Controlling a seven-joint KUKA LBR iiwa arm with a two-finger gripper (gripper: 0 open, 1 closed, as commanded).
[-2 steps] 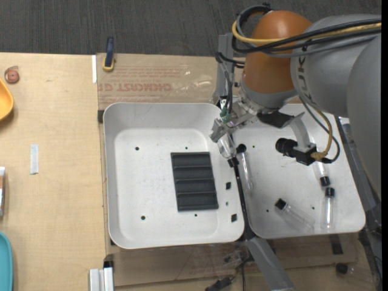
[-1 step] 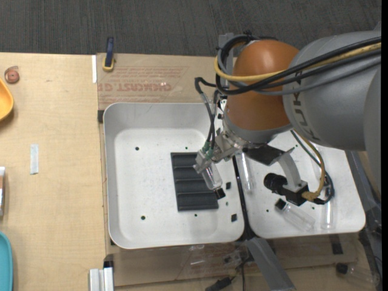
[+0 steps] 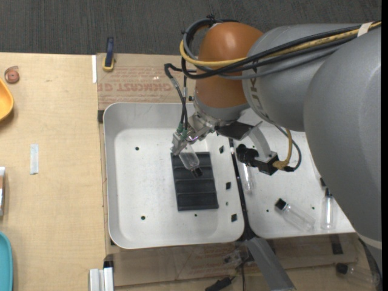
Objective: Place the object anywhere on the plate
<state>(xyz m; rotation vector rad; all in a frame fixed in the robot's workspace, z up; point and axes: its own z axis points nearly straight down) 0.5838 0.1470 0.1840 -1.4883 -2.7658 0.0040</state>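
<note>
We note the black plate point(image 3: 196, 188) in the left bin point(image 3: 130, 180). Above the plate's top edge, the gripper point(image 3: 183, 143) pinches a clear vial point(image 3: 190, 161) between its fingers. Right of the plate, another vial point(image 3: 293, 214) lies in the right bin point(image 3: 273, 223).

A robotics lab: white bins point(image 3: 121, 180) on a plywood bench point(image 3: 54, 132).

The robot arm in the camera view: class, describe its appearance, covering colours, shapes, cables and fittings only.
The arm is a thick, rounded, smooth grey tube. Above the wrist sits a bulging orange band. Yellow and black cables run along the arm and loop around that band. Below it, a small metallic gripper hangs on a narrow mount, and a black fitting with a yellowish cable sits beside it.
</note>
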